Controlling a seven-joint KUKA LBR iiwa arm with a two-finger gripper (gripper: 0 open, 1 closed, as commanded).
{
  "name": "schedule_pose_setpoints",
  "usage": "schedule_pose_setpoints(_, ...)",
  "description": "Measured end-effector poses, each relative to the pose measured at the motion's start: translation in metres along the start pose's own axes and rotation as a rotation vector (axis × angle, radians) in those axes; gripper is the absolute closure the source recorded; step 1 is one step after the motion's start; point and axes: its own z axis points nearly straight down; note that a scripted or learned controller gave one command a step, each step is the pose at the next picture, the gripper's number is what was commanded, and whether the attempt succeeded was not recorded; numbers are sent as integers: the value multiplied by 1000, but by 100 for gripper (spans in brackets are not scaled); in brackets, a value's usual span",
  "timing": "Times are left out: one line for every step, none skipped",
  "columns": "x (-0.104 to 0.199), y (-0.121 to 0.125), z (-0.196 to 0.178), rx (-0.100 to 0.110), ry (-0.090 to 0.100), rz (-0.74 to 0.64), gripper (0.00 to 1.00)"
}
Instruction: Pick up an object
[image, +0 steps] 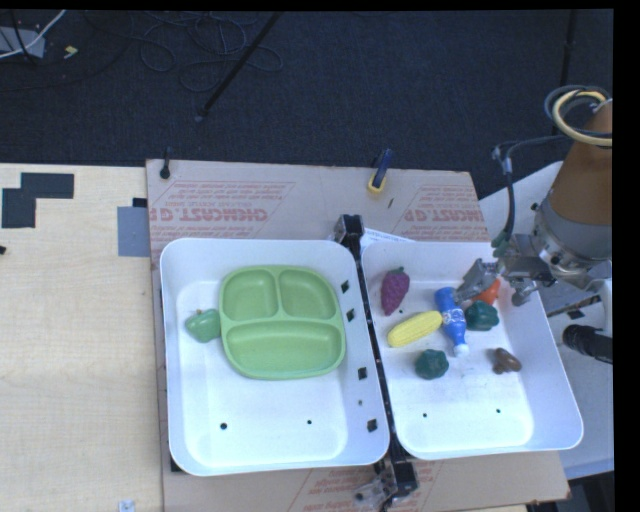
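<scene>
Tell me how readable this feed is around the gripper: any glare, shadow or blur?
Camera view: even lighting, the white right bin bright but not blown out; the toys cast only soft shadows. The gripper looks slightly soft and crowds the orange piece, so its tips are hard to read. The blue bottle and corn read clearly.

On my bench, a cardboard sheet with red print lies under two white bins. In the left bin I see a green divided plate, and a small green toy touches its left edge. A black divider runs between the left bin and the right bin. A blue-and-yellow clamp grips the cardboard's far edge. Beyond it, dark carpet carries loose cables.
</scene>
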Motion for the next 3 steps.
schedule_pose_setpoints(-1, -1, 6, 5, 1, 14, 0)
schedule_pose_setpoints(1, 8, 42, -1, -1, 13, 0)
schedule_pose_setpoints(3, 10, 76, 1, 0, 16, 0)
